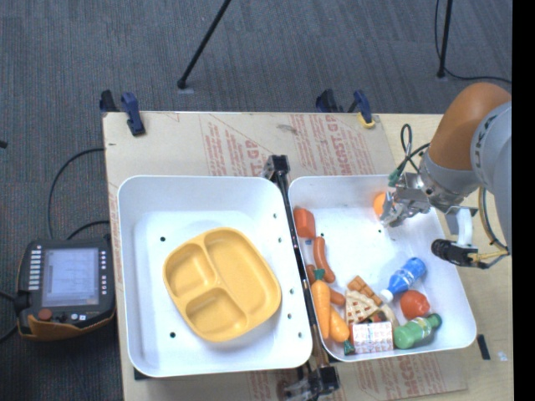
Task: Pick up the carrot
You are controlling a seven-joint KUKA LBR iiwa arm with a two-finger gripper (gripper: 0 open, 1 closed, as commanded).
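Reaching in: arm point(472, 140) bends down over the right bin's point(451, 261) far right corner.
Gripper point(399, 210): low by the far wall; finger spread, can't tell.
Carrot point(321, 306): near left corner, well apart.

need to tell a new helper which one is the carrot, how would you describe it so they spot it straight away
Look in the right white bin, along its left wall near the front corner. The carrot lies there lengthwise, just left of the waffle-patterned toy. It is the long tapered orange piece with a small green tip at its far end, unlike the shorter reddish sausages beyond it.
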